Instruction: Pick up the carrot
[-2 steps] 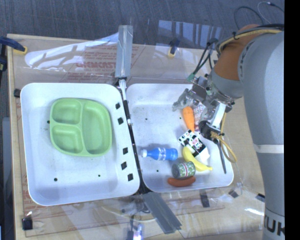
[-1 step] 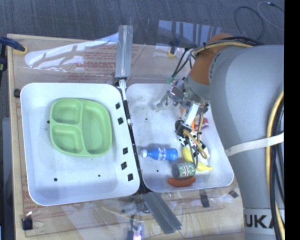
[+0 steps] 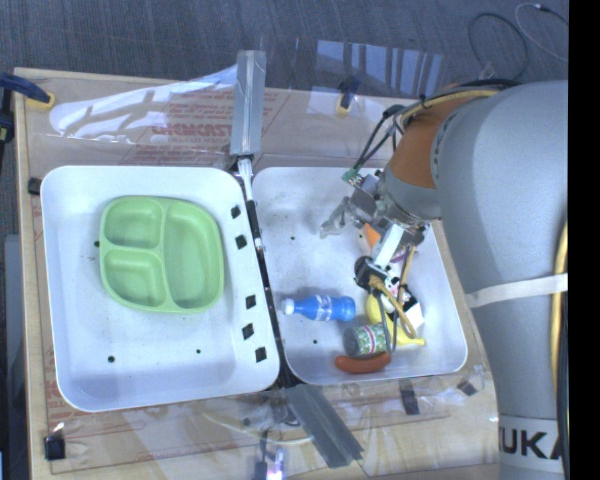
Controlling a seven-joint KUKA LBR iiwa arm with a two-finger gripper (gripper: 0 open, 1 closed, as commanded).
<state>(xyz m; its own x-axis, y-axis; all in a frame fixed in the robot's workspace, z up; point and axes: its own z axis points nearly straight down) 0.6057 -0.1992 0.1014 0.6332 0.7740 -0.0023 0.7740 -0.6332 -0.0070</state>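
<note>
I see a wooden bench [image 3: 130,118] on dark carpet, carrying two white bins. The right bin [image 3: 300,198] holds the carrot [image 3: 373,234], a small orange sliver at its three o'clock edge, mostly hidden under the gripper [image 3: 370,230]; its axis and the jaws, I cannot tell.

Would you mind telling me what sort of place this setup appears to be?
Probably a robotics lab bench: two white bins clamped side by side, toy items like a blue bottle, and a KUKA arm.

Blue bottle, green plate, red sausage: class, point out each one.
Blue bottle [image 3: 324,308], camera view, middle of its body.
Green plate [image 3: 163,253], camera view, centre divider.
Red sausage [image 3: 363,364], camera view, middle of its length.
</note>
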